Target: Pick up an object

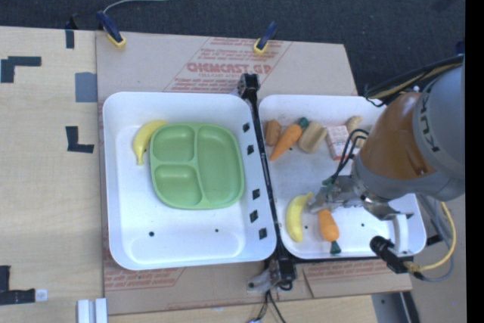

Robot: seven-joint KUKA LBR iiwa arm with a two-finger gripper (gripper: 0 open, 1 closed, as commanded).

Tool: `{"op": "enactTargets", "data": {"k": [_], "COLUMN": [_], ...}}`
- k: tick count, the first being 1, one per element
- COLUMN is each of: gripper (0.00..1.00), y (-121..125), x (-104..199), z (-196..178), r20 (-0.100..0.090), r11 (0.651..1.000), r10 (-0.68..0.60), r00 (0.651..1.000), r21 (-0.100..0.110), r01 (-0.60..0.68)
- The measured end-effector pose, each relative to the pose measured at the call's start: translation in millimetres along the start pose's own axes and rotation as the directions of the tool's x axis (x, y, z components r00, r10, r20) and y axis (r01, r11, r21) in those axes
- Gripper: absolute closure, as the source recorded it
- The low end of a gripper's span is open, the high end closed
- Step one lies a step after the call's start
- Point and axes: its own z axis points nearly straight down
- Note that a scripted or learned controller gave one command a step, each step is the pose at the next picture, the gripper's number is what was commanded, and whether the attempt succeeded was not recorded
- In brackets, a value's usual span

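My gripper (pixel 324 198) hangs low over the front part of the right bin (pixel 302 170), on the end of the grey arm with its orange band (pixel 393 144). Just left of it lies a yellow banana (pixel 295 218), and just below it a small orange carrot (pixel 327 225). The gripper's tip sits between these two, close to the banana's upper end. Whether it touches either one is unclear. Nothing is seen held.
Along the right bin's back wall lie a larger carrot (pixel 284 138), a tan roll-shaped piece (pixel 311 137), a pinkish box (pixel 337 141) and a small tan item (pixel 353 122). The left bin (pixel 128 238) holds a green divided plate (pixel 198 165) and a second banana (pixel 145 138).
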Motion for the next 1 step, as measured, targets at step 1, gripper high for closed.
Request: {"op": "enactTargets", "data": {"k": [1], "gripper": [1.0], "y": [8.4], "x": [64.1], "z": [-88.7], "r20": [-0.003], "r11": [1.0], "r10": [-0.003], "r00": [1.0], "r21": [0.004], "r01": [0.003]}}
